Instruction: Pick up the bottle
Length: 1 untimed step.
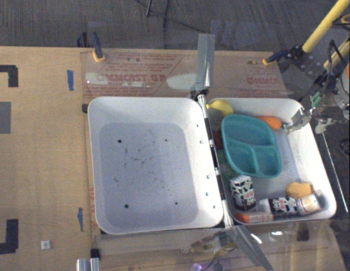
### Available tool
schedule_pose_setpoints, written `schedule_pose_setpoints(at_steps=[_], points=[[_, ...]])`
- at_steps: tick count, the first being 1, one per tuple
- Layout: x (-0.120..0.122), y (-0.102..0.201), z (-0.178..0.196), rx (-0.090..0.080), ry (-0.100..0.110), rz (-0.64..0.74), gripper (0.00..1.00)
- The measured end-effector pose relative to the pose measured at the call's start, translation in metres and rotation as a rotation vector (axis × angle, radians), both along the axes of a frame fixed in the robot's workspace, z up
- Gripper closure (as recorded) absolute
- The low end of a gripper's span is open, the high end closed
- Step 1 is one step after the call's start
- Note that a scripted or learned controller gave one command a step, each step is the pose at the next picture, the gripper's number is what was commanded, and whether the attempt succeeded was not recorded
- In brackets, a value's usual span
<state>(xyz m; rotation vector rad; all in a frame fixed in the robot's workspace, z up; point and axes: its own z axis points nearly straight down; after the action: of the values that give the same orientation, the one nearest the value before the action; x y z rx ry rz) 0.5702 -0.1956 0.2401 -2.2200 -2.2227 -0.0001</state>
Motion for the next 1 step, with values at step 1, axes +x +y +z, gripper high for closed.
schedule_pose_setpoints(at_steps=[1], points=[[0.0174,0.0527,-0.0871,0.000,-0.001,0.103,0.00]])
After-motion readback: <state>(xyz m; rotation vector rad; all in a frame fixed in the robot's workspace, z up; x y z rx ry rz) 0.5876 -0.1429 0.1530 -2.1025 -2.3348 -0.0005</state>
